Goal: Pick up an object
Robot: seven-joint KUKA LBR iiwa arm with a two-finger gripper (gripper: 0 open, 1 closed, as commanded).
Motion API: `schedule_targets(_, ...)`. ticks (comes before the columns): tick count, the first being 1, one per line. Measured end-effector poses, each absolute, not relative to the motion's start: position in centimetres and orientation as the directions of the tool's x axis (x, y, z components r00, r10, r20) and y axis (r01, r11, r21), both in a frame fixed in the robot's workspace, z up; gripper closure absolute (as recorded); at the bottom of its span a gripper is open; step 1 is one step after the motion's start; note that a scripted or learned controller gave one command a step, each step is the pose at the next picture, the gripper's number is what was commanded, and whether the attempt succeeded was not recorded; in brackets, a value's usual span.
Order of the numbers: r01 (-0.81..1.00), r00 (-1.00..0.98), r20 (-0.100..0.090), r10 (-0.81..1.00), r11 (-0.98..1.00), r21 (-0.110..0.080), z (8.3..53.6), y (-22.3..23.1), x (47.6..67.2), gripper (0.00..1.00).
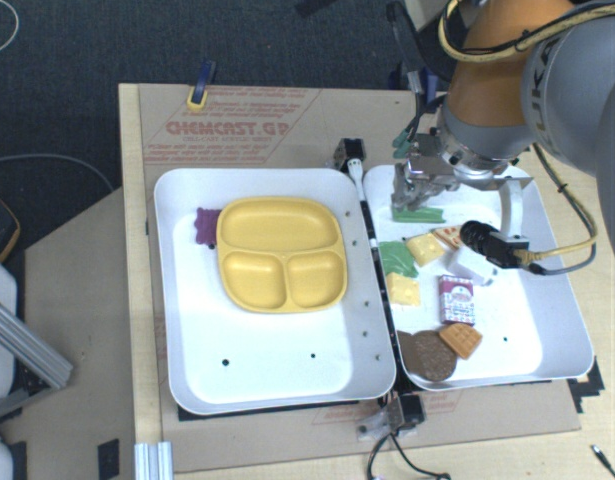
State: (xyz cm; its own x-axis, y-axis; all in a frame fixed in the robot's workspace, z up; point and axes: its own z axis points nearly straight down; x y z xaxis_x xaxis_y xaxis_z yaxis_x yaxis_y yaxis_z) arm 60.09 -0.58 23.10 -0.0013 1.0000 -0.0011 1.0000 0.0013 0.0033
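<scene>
My gripper (420,186) hangs low over the far left part of the right bin (547,353). Directly beneath it lies a flat green piece (418,212), which it seems to touch or nearly touch. In front of it lie another green piece (397,258), two yellow blocks (424,248) (404,290), a thin orange cracker (449,235), a small white item (472,269), a maroon packet (457,300), a brown round cookie (428,355) and an orange waffle piece (462,340).
The left bin (187,348) holds a yellow divided plate (282,251), and a purple item (205,225) lies against the plate's left edge. The rim between the bins (373,268) runs just left of the gripper. The arm's orange band (502,63) looms over the right bin's far side.
</scene>
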Motion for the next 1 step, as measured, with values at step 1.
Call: schedule_targets(1, 1.0, 0.002, 0.0, 1.0, -0.002, -0.002, 23.4, -1.37, 59.18, 1.0)
